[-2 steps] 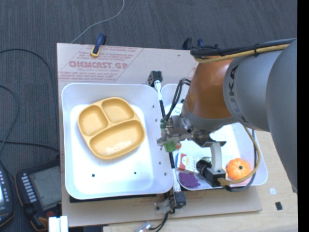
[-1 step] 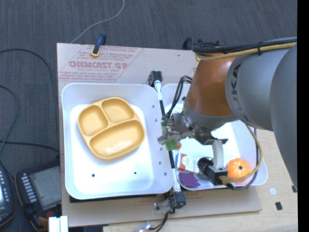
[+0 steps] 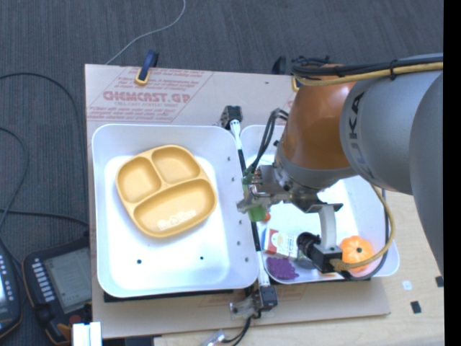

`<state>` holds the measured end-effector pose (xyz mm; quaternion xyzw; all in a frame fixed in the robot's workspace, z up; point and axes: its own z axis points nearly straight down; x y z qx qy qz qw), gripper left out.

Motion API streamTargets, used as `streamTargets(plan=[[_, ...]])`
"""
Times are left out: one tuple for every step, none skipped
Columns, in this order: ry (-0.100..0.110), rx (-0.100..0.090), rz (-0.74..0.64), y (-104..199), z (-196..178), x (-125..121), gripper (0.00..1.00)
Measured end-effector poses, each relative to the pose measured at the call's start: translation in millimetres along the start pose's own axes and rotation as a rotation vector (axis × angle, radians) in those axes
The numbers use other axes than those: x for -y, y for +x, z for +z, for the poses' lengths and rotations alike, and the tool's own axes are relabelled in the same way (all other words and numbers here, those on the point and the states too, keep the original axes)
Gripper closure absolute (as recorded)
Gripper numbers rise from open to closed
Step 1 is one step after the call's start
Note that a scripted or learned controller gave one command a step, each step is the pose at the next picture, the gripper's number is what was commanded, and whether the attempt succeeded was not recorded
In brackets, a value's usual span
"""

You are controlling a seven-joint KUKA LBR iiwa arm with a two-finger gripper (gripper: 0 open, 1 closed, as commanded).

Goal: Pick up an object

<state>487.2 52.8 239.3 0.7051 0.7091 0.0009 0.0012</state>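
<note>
1. Orange [image 3: 355, 251]: the task names no one thing, so we take this as a fair pick. It lies in the near right corner of the right bin [image 3: 364, 200], close to the rim.
2. We judge the orange to be a light, hollow plastic toy, round, smooth and stiff enough to squeeze. Its curve could let it roll or squirt free, so we would come straight down and close across its widest middle. The rim close by leaves little room on that side.
3. Grapes [image 3: 282, 268] lie at the near edge of the same bin as a purple, knobbly cluster. We expect them to be light and rubbery, with bumps that give some grip.
4. Carton [image 3: 281, 242] sits just behind the grapes, small, red and white. We cannot tell whether the two touch. Its flat faces should suit a pinch, though it may crush, and part of it is hidden.
5. Plate [image 3: 166, 189] rests in the left bin [image 3: 166, 265]. It is yellow and matt, with rounded corners and three compartments. It looks too broad to span, so we think only its rim offers a hold.
6. Gripper [image 3: 258, 193] hangs over the wall between the bins, well apart from the orange. We cannot tell whether it is open or closed, because the arm [image 3: 338, 135] hides much of it.
</note>
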Motion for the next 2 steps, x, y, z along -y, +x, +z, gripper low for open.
streamTargets(plan=[[-0.001,0.0,-0.001,0.2,-9.7,-0.8,1.0],[0.005,0.0,0.005,39.2,9.6,3.7,1.0]])
